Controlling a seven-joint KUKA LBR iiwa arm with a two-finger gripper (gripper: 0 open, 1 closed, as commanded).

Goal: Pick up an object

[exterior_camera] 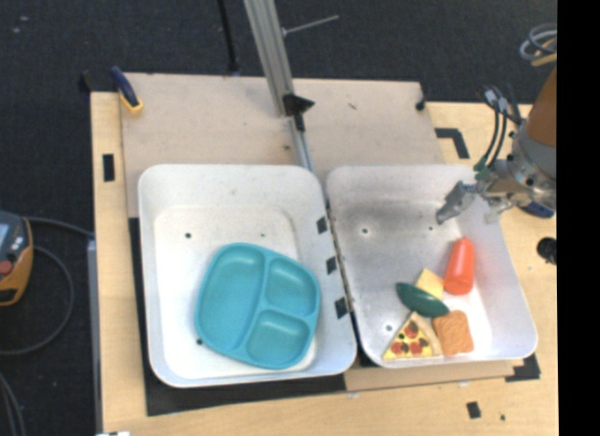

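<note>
The right bin [375, 237] holds a cluster of toy foods at its near right. An orange carrot-like piece [459, 266] stands out there, with a yellow wedge [430, 282] and a dark green piece [422, 300] beside it. In front of them lie a pizza slice [412, 340] and a brown crusty piece [455, 333]. My gripper [472, 207] hangs over the right bin's far right side, just beyond the orange piece. Its fingers are spread open with nothing between them.
The left bin [169, 200] carries a teal divided plate [258, 305]. A metal post [272, 50] rises behind the bins at the middle. Cables and the arm's body [534, 143] crowd the right edge.
</note>
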